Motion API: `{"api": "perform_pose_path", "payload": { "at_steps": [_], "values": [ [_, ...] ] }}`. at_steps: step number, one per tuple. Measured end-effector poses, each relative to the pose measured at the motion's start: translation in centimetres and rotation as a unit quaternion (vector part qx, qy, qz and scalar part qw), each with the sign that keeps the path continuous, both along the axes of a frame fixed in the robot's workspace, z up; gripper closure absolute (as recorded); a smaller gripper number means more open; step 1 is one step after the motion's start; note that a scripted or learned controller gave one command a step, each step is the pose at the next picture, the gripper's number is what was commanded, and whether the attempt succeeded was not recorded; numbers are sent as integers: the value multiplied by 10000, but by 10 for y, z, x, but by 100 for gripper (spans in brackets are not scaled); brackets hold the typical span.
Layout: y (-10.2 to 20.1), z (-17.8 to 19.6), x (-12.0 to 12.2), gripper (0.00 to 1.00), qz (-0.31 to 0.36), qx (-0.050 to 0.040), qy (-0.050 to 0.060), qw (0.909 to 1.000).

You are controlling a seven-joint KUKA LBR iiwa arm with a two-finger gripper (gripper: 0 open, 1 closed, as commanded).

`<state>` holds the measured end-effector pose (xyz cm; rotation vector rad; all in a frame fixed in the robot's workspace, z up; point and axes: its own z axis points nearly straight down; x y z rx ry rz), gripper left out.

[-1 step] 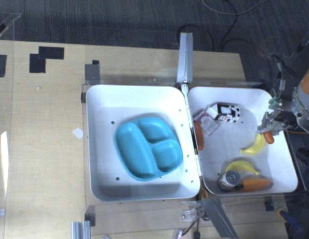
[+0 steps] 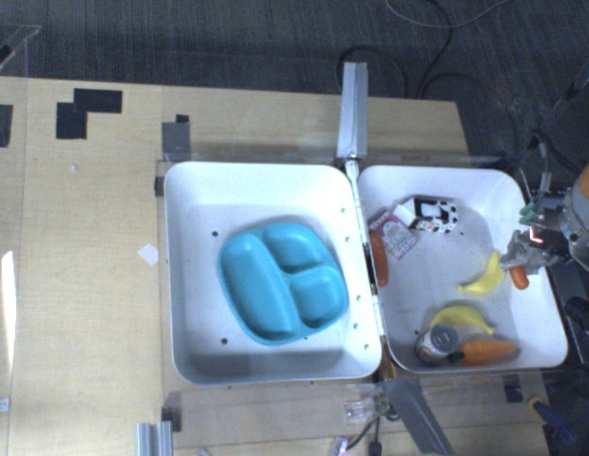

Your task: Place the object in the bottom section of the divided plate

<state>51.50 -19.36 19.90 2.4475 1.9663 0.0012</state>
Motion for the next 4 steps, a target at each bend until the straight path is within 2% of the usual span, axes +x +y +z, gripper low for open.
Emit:
{"api": "perform_pose_path", "payload": {
  "at_steps": [1,2,3,4],
  "values": [
    [4,94,40,100,208,-6,-22,9998],
    [69,75,8,100,1592,-3,-9,9872],
    [70,87,10,100,1615,-14,-36,9869],
    [106,161,-27,100,1631,-9,-32,9866]
  ]
}}
